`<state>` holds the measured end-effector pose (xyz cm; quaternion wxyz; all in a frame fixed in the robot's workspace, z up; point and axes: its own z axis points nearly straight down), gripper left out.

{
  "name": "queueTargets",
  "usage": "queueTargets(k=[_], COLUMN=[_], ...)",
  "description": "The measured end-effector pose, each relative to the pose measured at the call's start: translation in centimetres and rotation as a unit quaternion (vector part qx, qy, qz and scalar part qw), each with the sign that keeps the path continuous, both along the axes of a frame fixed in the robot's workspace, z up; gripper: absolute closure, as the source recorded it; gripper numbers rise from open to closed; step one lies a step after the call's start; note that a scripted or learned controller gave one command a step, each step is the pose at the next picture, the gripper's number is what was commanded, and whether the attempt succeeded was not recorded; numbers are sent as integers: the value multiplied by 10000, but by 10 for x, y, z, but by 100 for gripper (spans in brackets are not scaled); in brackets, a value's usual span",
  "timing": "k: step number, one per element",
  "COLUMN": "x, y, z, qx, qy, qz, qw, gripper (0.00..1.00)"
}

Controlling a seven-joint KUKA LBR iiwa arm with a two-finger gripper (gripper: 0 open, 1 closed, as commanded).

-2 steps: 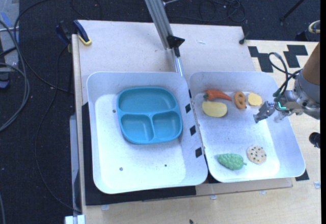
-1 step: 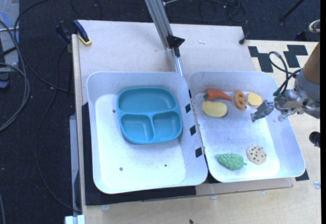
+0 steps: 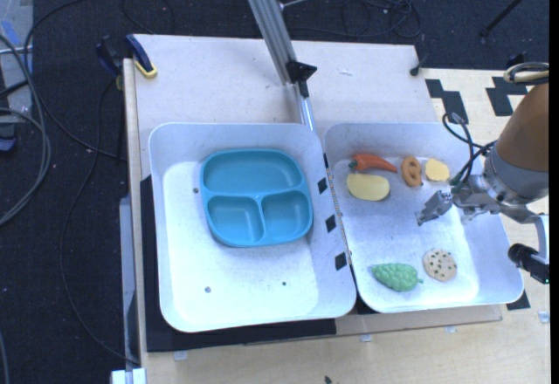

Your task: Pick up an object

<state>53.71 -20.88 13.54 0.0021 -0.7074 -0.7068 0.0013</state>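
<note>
The right bin (image 3: 489,286) holds several toy foods. An orange carrot (image 3: 374,162), a yellow potato-like piece (image 3: 368,188), a small brown donut (image 3: 410,170) and a yellow slice (image 3: 436,170) lie along its far side. A chocolate-chip cookie (image 3: 439,264) and a green bunch of grapes (image 3: 395,276) lie near its front edge. My gripper (image 3: 434,209) hangs over the bare middle of this bin, between the two groups, right of the potato-like piece and above the cookie in the image. It touches none of them that I can see.
The left bin (image 3: 175,286) carries a blue divided plate (image 3: 258,197). A slanted metal pole (image 3: 266,11) runs from the top down to the gap between the bins. Cables trail over the dark floor around the bench. The arm's orange band (image 3: 531,133) shows at the right edge.
</note>
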Motion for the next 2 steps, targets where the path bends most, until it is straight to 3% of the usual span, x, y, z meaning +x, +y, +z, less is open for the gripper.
queueTargets(k=[1,2], x=[1,3], y=[0,-1], z=[-43,-30], qx=[-19,-31], qy=[-42,-62], qz=[0,-2], qw=[10000,10000], gripper=[0,100])
